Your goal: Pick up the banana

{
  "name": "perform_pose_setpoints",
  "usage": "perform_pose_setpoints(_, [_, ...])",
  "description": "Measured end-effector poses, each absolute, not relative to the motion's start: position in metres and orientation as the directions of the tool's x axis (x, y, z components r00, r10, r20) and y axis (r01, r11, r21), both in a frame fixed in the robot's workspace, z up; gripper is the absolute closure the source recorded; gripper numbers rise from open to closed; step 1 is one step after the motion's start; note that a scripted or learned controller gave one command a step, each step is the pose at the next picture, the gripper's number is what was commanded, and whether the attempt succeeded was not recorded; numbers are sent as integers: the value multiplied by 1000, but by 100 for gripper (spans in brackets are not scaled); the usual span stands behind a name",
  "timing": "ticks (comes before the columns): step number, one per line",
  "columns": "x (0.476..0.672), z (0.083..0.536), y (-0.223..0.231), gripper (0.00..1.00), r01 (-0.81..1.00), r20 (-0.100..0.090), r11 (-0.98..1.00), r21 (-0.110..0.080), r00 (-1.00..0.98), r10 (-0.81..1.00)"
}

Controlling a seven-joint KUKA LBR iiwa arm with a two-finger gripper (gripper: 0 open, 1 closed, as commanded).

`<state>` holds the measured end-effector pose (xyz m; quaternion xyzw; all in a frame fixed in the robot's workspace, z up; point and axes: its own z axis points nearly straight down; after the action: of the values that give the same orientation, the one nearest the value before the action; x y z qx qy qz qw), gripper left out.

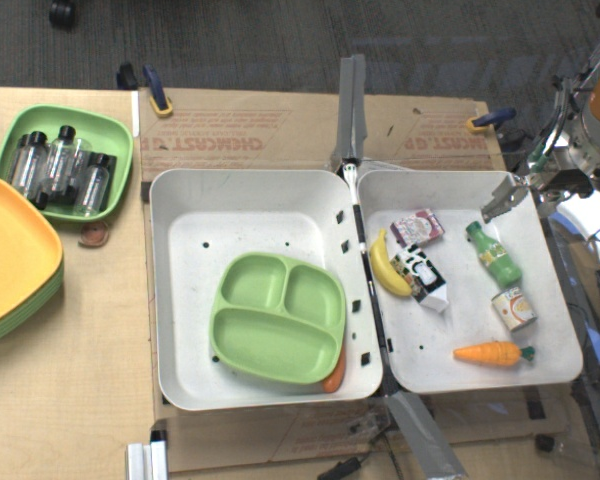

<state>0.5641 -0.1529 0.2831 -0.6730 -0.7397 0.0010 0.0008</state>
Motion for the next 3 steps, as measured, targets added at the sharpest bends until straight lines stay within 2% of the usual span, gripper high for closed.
perform_pose_setpoints(1, [551,177,-133,0,986,0,166,-3,-166,986])
perform_pose_setpoints(2, [522,245,-92,0,972,-1,233,-1,-233,972])
perform_pose_setpoints(3, [550,269,-58,0,952,-1,305,-1,-305,952])
